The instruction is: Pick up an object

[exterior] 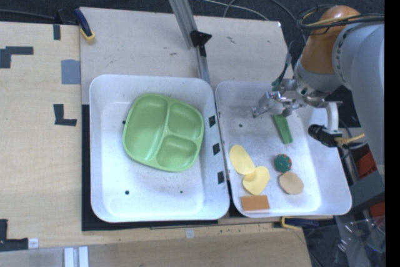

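Observation:
My gripper (275, 109) hangs open over the upper part of the right bin (328, 187). Just below it lies a green stick (284, 129), its upper end close under the gripper; nothing is held between the fingers. Lower in the same bin lie two yellow slices (242, 159) (257, 181), a teal ball (282, 163), a tan round piece (290, 183) and an orange block (254, 202). A green sectioned plate (164, 132) rests in the left bin (103, 153).
A grey metal pole (178, 0) slants down to the bins' shared top corner. Black cables (256, 3) loop behind the right bin. The grey arm with its orange band (325, 40) comes in from the right, over that bin's right rim.

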Robot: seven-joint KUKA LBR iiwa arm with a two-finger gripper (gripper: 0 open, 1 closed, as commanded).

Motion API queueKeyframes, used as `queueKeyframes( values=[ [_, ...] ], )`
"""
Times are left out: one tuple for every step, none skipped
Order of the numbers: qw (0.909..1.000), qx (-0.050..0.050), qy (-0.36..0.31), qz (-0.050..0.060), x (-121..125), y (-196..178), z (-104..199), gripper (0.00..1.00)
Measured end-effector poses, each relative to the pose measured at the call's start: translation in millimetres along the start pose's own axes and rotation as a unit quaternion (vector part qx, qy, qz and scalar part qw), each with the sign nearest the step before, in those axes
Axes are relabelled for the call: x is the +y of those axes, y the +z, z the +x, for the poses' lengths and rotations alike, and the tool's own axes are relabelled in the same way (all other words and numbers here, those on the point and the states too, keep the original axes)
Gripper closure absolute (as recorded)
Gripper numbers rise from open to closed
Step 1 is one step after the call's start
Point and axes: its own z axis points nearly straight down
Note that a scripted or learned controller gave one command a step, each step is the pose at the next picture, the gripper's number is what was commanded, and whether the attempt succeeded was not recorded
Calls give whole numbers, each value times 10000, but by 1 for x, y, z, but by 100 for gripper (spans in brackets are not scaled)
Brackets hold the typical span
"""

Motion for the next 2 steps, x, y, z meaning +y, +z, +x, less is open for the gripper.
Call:
queueKeyframes(
  values=[
    [10000, -5, -7, -30, 2, -14, 0, 100],
    [10000, -5, -1, -55, 8, -62, 8, 100]
  ],
)
